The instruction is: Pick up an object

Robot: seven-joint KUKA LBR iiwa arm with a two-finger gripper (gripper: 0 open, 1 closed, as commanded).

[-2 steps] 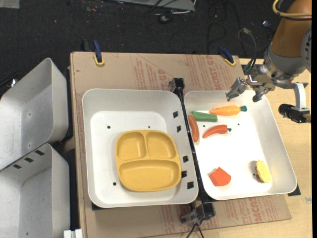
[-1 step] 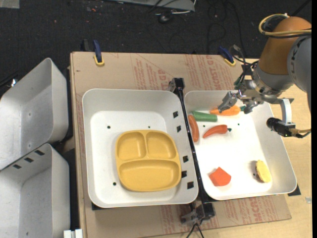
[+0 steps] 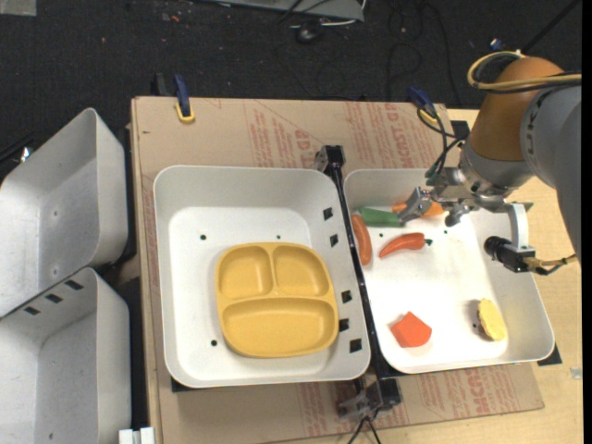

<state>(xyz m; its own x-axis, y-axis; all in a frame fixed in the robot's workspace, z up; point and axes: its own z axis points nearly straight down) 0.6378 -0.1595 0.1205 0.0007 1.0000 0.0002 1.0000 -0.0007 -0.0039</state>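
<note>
Orange wedge [image 3: 411, 329] and yellow piece [image 3: 490, 320] are lying well below the end effector [image 3: 433, 203]. End effector is hovering over the green piece [image 3: 377, 216], red pepper [image 3: 403, 244] just below; grip state: can't tell.

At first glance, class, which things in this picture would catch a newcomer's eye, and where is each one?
The yellow divided tray in the left bin stands out first. Next comes the grey arm with its orange band, reaching in from the right, its gripper over the back of the right bin. That bin holds small bright toy foods, such as a red pepper.
</note>
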